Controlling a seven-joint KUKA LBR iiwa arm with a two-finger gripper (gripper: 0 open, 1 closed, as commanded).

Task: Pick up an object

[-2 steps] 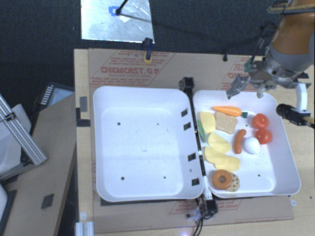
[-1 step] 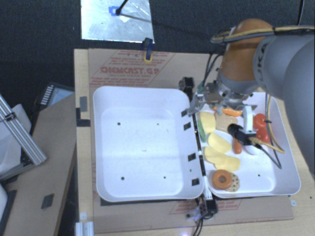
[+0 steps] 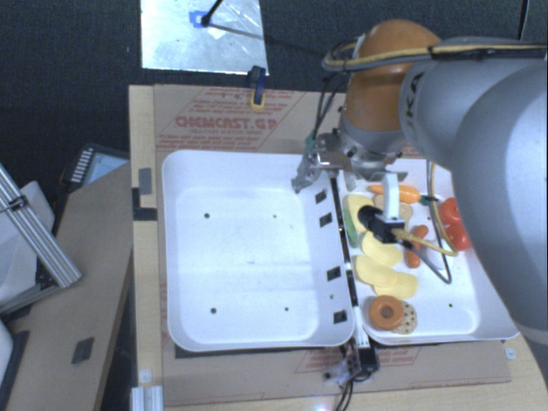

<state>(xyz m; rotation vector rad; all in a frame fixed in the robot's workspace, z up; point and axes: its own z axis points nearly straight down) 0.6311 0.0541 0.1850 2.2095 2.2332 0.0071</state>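
- The pincer [image 3: 313, 172] hangs at the centre of the frame, slightly above the middle. It is over the seam where the two bins meet, at the far end of that seam.
- How wide the pincer stands cannot be told from this slant, nor whether it grips anything.
- The grey arm [image 3: 479, 135] fills the right side of the frame, its orange band [image 3: 385, 58] just above the pincer.
- The items to pick all lie in the right bin [image 3: 454, 315], right of centre and below the pincer.
- Pale yellow slices [image 3: 385, 272] are stacked along the left side of that bin.
- An orange ring [image 3: 387, 312] lies at the lower end of the slices, touching a speckled biscuit [image 3: 408, 318].
- A red piece [image 3: 454, 227] lies against the arm's edge, and a small carrot [image 3: 404, 193] sits near the bin's far wall.
- The left bin [image 3: 248, 255] takes up the middle left of the frame.
- Both bins rest on a printed cardboard sheet [image 3: 223, 118] on the tabletop.
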